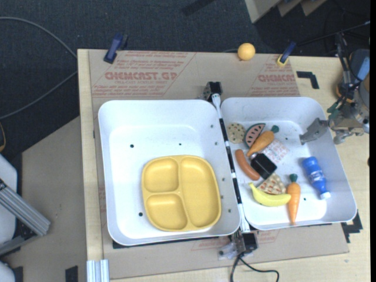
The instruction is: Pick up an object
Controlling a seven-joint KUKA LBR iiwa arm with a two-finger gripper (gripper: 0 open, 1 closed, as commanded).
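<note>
While gripper (314, 132) hangs at right bin (341, 207) far edge, finger state cannot tell, seemingly nothing held; blue bottle (314, 176) nearest; 2 carrots, banana (269, 196) crowd together, risking glancing miss

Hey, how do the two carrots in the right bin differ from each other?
The upper carrot lies slanted, partly across the watermelon slice; the lower carrot lies nearly straight up and down in the view beside the banana. The upper carrot's green top points up-right; the lower carrot's points up. Both are orange toys.
</note>
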